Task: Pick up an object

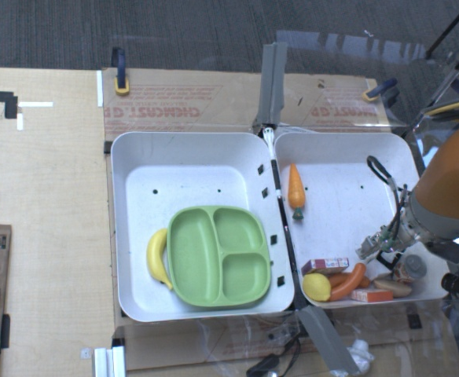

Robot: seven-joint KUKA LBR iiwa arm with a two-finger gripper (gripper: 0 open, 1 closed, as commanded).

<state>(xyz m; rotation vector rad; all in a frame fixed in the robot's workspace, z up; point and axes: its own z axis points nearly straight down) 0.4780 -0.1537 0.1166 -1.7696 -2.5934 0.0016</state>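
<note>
- Nearest the camera, along the front wall of the right-hand shallow white bin (347, 144), lay a cluster of toy food: a round yellow lemon-like piece (317, 287), an orange-red sausage-shaped piece (347, 281) leaning across it, a small red-and-white carton (325, 265) just behind, and a flat red-and-white packet (371, 295) beside a tan bread-like piece (393, 287).
- The grey two-finger gripper (379, 246) hung just above and to the right of that cluster, over the bin's front right part; its tip was too small and cluttered to tell how wide it stood, and nothing could be seen between its parts.
- In the left white bin (135, 155) sat a green three-compartment plastic plate (216, 254), with a yellow banana (159, 258) touching its left edge.
- Farther back in the right bin, an orange carrot with a green stub (295, 187) lay alone near the dividing wall.
- The arm's orange band (449, 175) stood over the right rim.
</note>
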